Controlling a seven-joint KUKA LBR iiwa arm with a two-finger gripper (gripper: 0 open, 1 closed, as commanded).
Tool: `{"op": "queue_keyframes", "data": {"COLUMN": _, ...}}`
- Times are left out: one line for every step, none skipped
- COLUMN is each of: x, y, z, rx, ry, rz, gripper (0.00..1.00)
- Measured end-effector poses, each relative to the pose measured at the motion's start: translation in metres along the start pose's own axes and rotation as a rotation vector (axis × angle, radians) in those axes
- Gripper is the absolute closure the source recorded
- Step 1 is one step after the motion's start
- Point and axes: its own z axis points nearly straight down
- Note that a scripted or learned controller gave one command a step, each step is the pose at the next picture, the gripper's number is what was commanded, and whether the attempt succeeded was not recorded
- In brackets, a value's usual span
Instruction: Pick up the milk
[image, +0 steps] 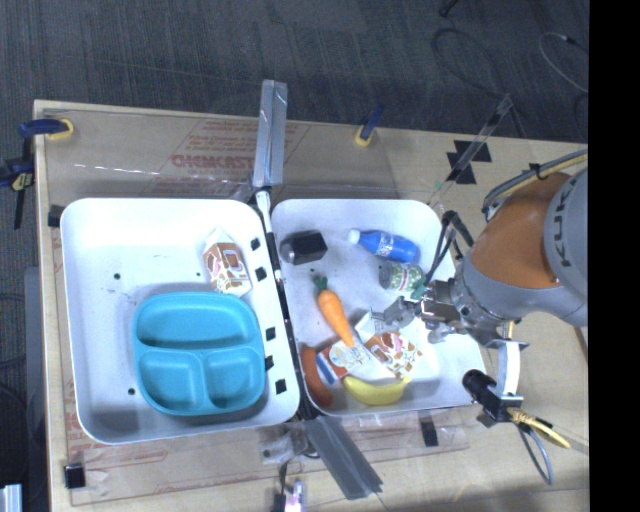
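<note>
A small white carton with orange and red print (388, 347), possibly the milk, lies on its side in the right bin (340, 215), between a carrot (334, 313) and the bin's right wall. A second small carton with brown print (226, 266) lies in the left bin (95, 225), just above a blue tray. My gripper (418, 311) hangs over the right bin, just up and right of the white carton and beside a green can (400, 277). Nothing shows as held in it.
The right bin also holds a black block (303, 245), a blue bottle (386, 243), a banana (376, 390) and a red item (313, 371) at the front. A blue divided tray (198, 352) takes up much of the left bin. The arm's orange band (520, 240) overhangs the right rim.
</note>
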Motion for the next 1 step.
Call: {"op": "queue_keyframes", "data": {"x": 0.0073, "y": 0.0038, "z": 0.0658, "rx": -0.021, "ry": -0.005, "rz": 0.024, "gripper": 0.0}}
